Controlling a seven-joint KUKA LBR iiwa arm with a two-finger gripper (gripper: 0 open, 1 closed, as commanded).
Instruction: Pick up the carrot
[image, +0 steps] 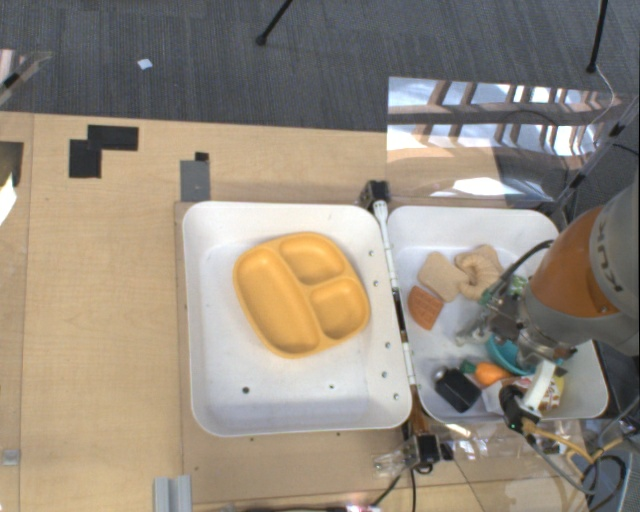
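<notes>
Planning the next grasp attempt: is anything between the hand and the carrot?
Nothing visible lies between them. The hand is low in the right bin, right beside the carrot. A teal item and a black block crowd the carrot's sides.

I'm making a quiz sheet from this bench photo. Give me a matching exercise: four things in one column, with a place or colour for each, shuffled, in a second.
Things:
1. yellow divided plate
2. carrot
3. black block
4. orange band

Descriptions:
A. on the arm, above the wrist
B. dark, near the right bin's front edge
C. small and orange, beside the black block
D. in the middle of the left bin

Pairs: 1-D, 2-C, 3-B, 4-A
</notes>
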